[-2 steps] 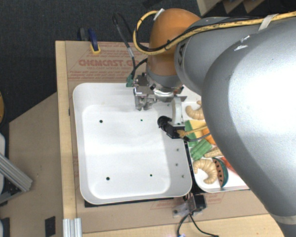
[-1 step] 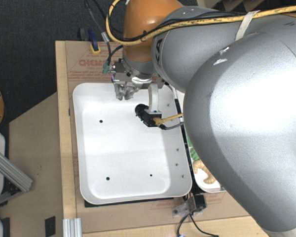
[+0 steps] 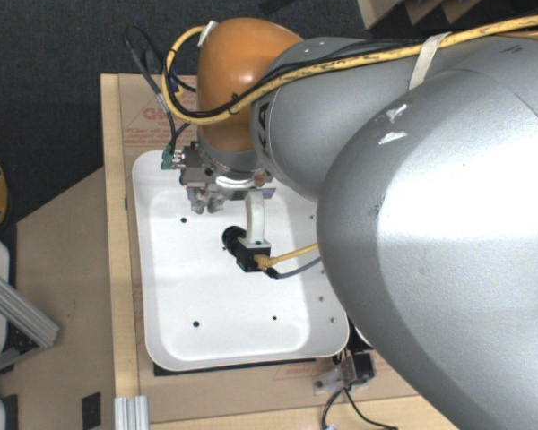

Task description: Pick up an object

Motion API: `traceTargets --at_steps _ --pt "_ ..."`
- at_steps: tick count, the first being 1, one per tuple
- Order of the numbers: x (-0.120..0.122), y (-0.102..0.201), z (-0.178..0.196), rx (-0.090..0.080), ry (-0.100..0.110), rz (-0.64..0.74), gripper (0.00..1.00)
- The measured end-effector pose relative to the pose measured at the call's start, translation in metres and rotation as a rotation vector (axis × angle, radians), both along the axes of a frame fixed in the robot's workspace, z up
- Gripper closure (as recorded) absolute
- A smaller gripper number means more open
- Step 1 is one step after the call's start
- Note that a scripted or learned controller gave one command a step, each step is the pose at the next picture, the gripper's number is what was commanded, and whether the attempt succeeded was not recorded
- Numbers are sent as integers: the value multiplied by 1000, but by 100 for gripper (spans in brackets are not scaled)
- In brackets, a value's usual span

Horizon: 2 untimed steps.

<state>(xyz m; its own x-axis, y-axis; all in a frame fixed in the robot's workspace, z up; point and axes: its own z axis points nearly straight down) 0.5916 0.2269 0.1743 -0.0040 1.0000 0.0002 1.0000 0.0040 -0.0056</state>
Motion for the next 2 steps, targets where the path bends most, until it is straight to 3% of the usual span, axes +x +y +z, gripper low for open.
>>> traceTargets --at_steps 1,2 --pt "-31 -3 -8 -1 1 -5 100" --pt "-45 -3 -71 -2 4 -5 100"
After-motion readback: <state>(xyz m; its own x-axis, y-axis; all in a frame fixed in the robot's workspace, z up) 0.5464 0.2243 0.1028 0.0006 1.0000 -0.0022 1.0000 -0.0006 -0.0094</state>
